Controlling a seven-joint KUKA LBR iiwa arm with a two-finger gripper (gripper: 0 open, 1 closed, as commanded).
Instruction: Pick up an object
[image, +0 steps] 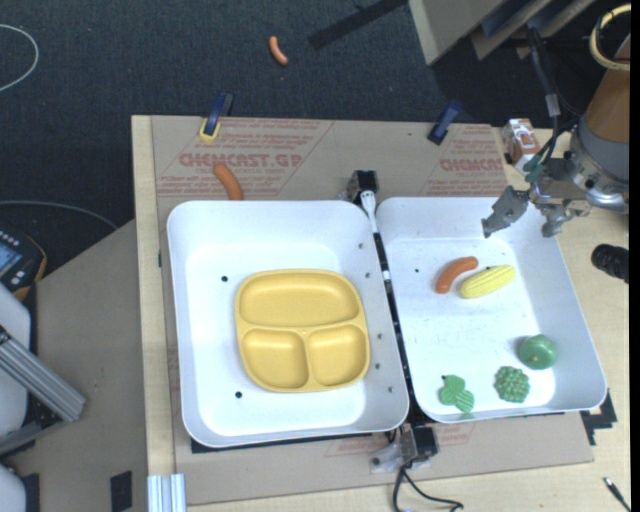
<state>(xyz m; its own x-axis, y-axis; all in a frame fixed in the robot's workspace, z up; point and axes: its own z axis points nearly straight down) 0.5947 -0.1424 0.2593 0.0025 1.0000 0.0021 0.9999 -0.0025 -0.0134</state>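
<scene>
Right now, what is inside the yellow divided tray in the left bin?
The yellow tray shows three bare compartments, nothing in them. It lies flat in the left bin; the bin floor beneath it is covered.

arm (610, 130): cut off at right edge | clamp labels: unreadable

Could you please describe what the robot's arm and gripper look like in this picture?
The arm is grey, with an orange band above the wrist. Dark cables run down beside it. The gripper is grey metal, with two slim fingers and small green and red details near its base.
</scene>
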